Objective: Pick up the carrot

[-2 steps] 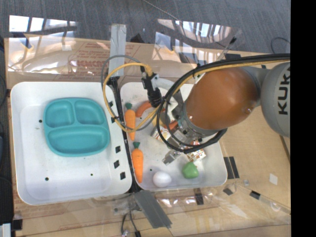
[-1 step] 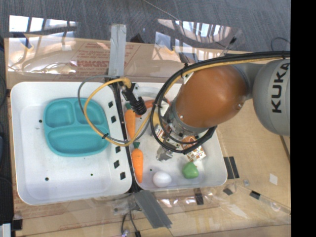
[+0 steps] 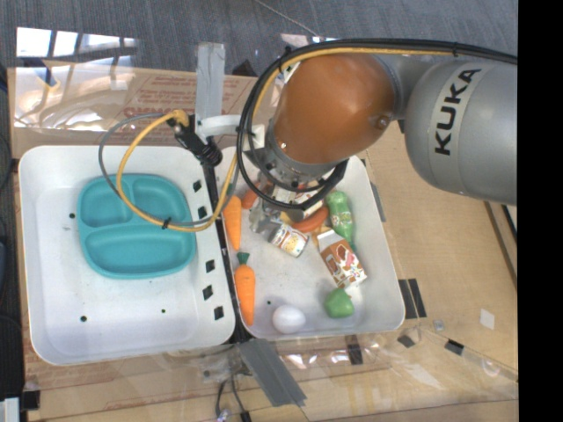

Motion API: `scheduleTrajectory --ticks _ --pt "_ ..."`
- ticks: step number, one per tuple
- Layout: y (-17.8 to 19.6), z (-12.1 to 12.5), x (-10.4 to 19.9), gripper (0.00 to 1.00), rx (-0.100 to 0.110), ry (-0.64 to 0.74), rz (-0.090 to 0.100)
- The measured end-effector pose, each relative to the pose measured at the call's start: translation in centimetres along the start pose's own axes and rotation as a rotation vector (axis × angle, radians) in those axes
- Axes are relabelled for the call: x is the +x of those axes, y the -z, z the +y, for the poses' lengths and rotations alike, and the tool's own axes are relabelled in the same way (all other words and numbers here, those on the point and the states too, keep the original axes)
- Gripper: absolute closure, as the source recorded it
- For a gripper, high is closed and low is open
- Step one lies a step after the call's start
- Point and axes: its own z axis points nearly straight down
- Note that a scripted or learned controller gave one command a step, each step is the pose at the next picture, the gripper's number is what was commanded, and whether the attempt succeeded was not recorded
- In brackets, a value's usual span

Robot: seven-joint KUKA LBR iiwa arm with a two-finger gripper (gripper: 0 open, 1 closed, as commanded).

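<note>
Right bin, crowded lot; KUKA arm [image 3: 457, 130] overhead, carrot pick open to mix-up.

Risks: two carrots present, so the wrong piece or a neighbour may be taken; the wall leaves little room. Claw [image 3: 268, 222]: grip state cannot be told, hidden under the wrist. Left bin [image 3: 44, 262]: one teal divided plate [image 3: 132, 227]. Right bin [image 3: 387, 297]: carrot [image 3: 232, 222] and second carrot [image 3: 245, 293] along the left wall, juice carton [image 3: 341, 262], green vegetable [image 3: 339, 213], small green piece [image 3: 339, 303], white egg [image 3: 288, 317].
</note>
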Motion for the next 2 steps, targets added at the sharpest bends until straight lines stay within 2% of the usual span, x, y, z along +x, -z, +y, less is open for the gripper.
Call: scheduleTrajectory --ticks 1,2 --pt "-0.6 -0.9 -3.6 1.0 -0.001 0.073 -0.003" --pt "3.4 -0.5 -9.5 1.0 -0.002 0.075 0.003"
